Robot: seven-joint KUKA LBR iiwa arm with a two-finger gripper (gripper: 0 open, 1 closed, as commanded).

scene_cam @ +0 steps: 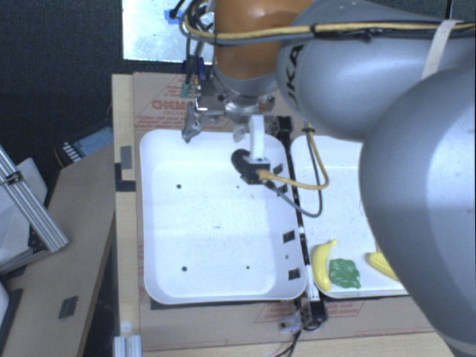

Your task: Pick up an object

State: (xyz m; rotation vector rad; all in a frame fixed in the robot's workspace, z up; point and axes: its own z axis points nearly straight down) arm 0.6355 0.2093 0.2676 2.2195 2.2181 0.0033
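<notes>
Here, the left bin (216,229) is seen on the counter, and above its far rim the pincer (223,132) is hung with its fingers spread apart and nothing between them. In the right bin (338,162), at the near edge, a yellow banana (321,262) is laid touching a green object (344,273), with another yellow object (379,264) just beside.

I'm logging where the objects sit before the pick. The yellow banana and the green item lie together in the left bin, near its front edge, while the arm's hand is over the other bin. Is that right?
Not quite: the bins are swapped. In the camera view the yellow banana and the green item lie together in the right bin, near its front edge, while the hand is over the left bin.
</notes>
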